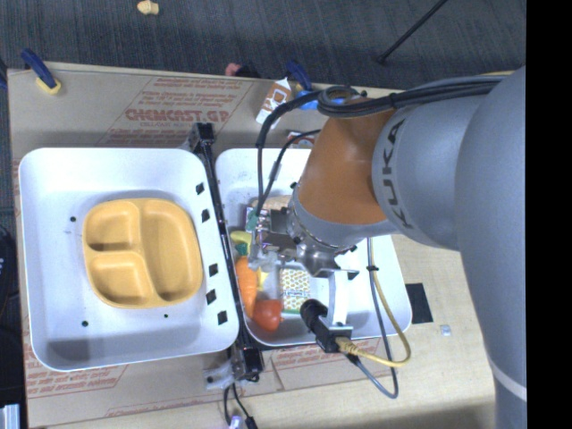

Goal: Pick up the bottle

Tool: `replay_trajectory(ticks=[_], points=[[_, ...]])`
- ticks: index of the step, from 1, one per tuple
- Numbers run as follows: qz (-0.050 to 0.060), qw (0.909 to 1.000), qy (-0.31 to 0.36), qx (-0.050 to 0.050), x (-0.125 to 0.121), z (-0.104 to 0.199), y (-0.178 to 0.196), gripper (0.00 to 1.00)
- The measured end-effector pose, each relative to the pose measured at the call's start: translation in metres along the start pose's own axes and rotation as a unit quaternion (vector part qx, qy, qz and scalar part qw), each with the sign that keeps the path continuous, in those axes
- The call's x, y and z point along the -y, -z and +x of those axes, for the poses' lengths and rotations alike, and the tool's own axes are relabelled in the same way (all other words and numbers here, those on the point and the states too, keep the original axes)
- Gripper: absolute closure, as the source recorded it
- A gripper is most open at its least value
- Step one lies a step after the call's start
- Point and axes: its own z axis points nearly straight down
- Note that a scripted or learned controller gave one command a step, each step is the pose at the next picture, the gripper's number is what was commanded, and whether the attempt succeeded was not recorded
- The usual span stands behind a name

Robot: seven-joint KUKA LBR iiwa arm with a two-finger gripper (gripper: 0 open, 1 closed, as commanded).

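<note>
The claw (268, 256) is down in the right bin (393, 302), its grip hidden, so I cannot tell. Just below it lie a carrot (246, 280) and tomato (267, 312). No bottle is identifiable; locating it comes next.

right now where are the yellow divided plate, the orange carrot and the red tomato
yellow divided plate (141, 250), camera view, middle ridge between compartments
orange carrot (246, 280), camera view, middle of its body
red tomato (267, 312), camera view, its top

Arm (420, 177) hides much of right bin (234, 170); bottle indiscernible.
</note>
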Motion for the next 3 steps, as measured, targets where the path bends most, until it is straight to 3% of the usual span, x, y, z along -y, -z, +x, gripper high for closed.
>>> replay_trajectory(ticks=[1,2,3], points=[[0.000,0.9917,0.128,0.000,0.007,0.040,-0.032,1.00],[0.000,0.9457,0.325,0.000,-0.007,-0.038,-0.032,1.00],[-0.002,0.9612,0.276,0.000,0.007,0.045,-0.032,1.00]])
